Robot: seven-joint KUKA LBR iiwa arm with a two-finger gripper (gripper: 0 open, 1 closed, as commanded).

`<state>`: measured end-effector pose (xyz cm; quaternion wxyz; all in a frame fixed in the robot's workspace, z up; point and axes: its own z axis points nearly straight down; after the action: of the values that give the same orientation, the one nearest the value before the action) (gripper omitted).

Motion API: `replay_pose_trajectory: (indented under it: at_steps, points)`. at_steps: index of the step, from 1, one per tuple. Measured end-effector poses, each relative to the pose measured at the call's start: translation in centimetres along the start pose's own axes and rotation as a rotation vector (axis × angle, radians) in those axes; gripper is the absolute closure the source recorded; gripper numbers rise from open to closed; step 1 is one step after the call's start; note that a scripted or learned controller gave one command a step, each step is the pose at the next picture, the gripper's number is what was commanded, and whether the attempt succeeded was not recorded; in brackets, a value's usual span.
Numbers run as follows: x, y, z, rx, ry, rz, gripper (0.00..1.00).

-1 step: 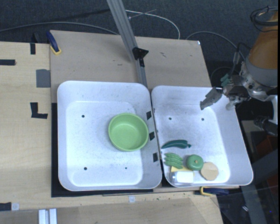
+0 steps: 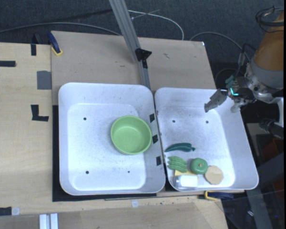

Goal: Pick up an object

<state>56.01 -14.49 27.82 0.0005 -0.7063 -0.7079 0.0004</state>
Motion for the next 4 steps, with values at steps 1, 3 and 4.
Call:
replay_pose_trajectory:
  at_steps: [1, 3, 4]
  points:
    - [-0.1, 0.7, 6.1, 0.006, 0.000, 0.001, 0.00]
    - [1.4, 0.7, 16.7, 0.006, 0.001, 0.001, 0.00]
    - [1.5, 0.8, 15.5, 0.003, 0.001, 0.000, 1.00]
